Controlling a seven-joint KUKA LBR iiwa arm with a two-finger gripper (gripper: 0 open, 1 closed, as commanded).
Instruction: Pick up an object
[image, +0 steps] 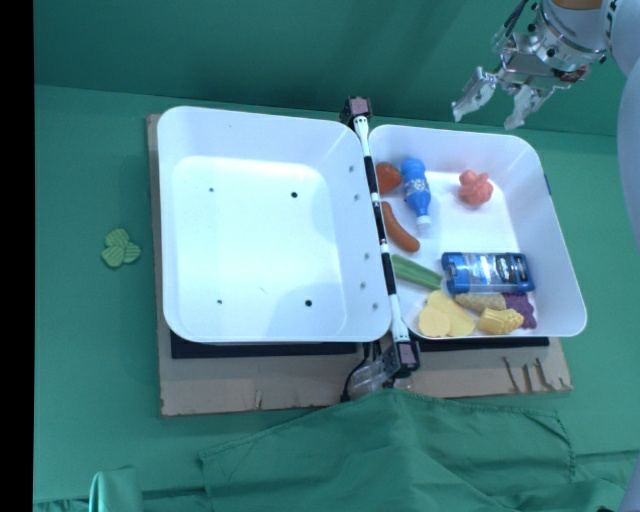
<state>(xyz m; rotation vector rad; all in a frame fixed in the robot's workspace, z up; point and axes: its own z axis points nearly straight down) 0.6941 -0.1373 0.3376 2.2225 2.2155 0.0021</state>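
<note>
the pincer (497, 104) hangs above the right bin's (556, 238) far edge, fingers apart, gripping nothing. a blue bottle (416, 190) lies inside

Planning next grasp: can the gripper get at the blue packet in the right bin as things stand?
Probably yes. The gripper hangs open above the right bin's far edge. The blue packet lies flat with its top uncovered, nothing stacked on it. The yellow pieces crowd its near side, which may hamper finger placement.
</note>
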